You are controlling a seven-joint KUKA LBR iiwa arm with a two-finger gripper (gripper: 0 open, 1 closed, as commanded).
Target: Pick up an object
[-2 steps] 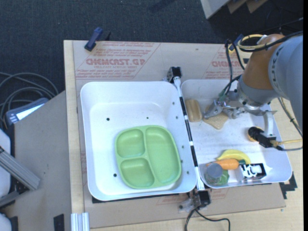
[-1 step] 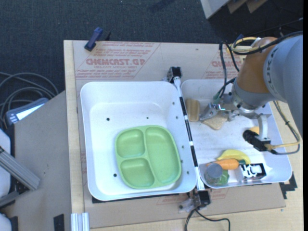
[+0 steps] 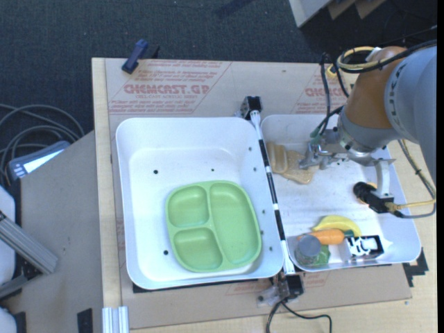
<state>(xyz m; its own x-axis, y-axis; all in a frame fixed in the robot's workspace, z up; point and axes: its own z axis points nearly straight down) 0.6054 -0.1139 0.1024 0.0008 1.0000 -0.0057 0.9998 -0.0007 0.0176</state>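
My gripper point(image 3: 310, 159) is low in the right bin point(image 3: 399, 217), at its far left part. It sits on the right edge of a flat tan piece like a slice of bread point(image 3: 286, 164), which lies against the bin's left wall. Whether the piece is gripped is not visible. At the near end of the same bin lie a yellow banana point(image 3: 338, 223), an orange carrot point(image 3: 328, 237), a round grey cup with something green in it point(image 3: 312, 251) and a small black-and-white item point(image 3: 363, 245).
The left bin point(image 3: 139, 151) holds a green three-compartment plate point(image 3: 211, 225) near its front. A black clamp point(image 3: 251, 105) sits where the bins meet at the back. A blue object point(image 3: 135, 56) lies off the board's far left corner.
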